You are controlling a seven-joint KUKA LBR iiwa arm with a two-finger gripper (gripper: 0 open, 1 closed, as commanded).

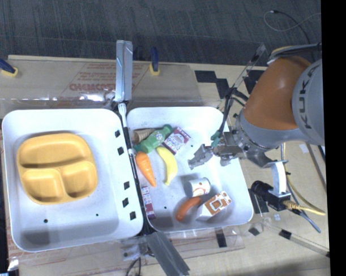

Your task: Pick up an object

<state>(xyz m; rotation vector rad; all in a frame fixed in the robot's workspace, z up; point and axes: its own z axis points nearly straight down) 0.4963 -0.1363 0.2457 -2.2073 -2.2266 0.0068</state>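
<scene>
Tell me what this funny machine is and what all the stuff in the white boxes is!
This is a robot arm, grey with an orange band, seen by a camera above the bench looking down. It reaches in from the right. At its tip is a gripper with two fingers, its hand for picking things up. It hangs over the right bin, and nothing shows between its fingers.

That bin holds toy food: a carrot, a banana, a green bottle, a small packet, a little cup, a sausage and a small carton. The left bin holds a yellow tray with three sections.
</scene>
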